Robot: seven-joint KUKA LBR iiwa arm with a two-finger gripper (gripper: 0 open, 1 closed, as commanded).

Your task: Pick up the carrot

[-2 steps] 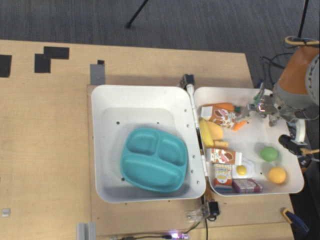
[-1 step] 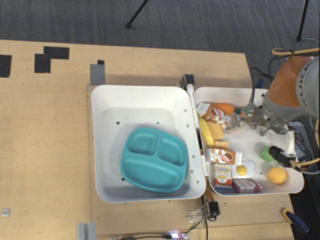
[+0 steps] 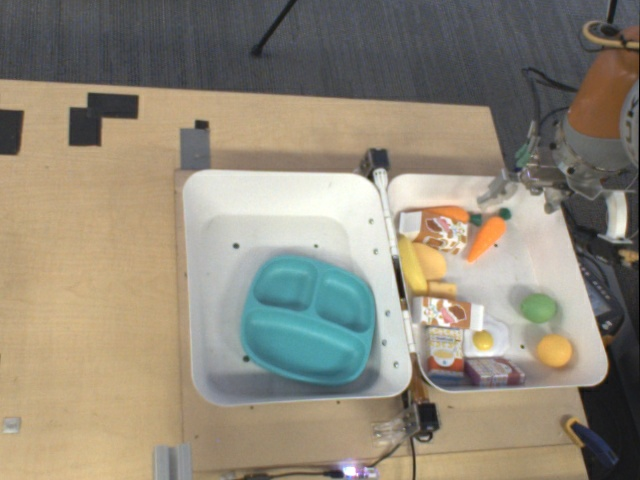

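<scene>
The carrot, orange with a small green tip, lies tilted in the upper part of the right bin. It rests beside an orange snack carton. My gripper hangs over the bin's far edge, just above and to the right of the carrot's green end. Its fingers are spread open with nothing between them. The grey arm with its orange band comes in from the upper right.
The right bin also holds a banana, two more cartons, a purple box, a green lime and a yellow-orange fruit. A teal divided plate lies in the left bin.
</scene>
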